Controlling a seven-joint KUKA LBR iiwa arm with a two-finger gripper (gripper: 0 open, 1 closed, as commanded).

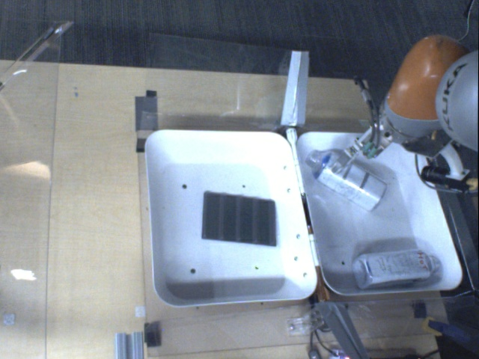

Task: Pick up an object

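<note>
While the arm leans in from the right, I see its gripper [368, 146] low over the right bin [440, 238].

From the overhead camera I cannot tell how the hand is set. It hangs at the upper end of a clear plastic bottle [346, 176] lying tilted in the bin's far left part; contact is unclear. A grey wrapped packet [395, 268] lies near the front wall. The left bin [168, 208] holds a dark ribbed pad [239, 218] at its middle.
</note>
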